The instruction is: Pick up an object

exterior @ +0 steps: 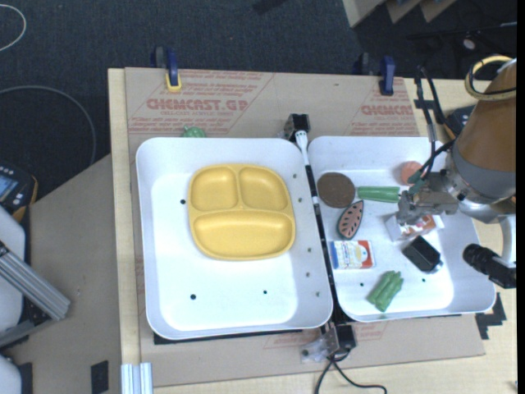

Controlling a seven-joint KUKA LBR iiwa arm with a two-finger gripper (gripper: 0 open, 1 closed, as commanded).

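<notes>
The metal two-finger gripper (417,208) hangs low at the right of the frame, in the right white plastic bin (426,302), just above a small black block (422,253). I cannot tell how its fingers stand.

Even overhead light is cast; both white bins (156,220) are nearly washed out (shadows faint), edges perhaps slightly blurred.

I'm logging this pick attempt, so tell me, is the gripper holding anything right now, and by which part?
It cannot be told. The gripper sits low in the right bin beside the black block, but nothing shows clearly between its fingers.
</notes>
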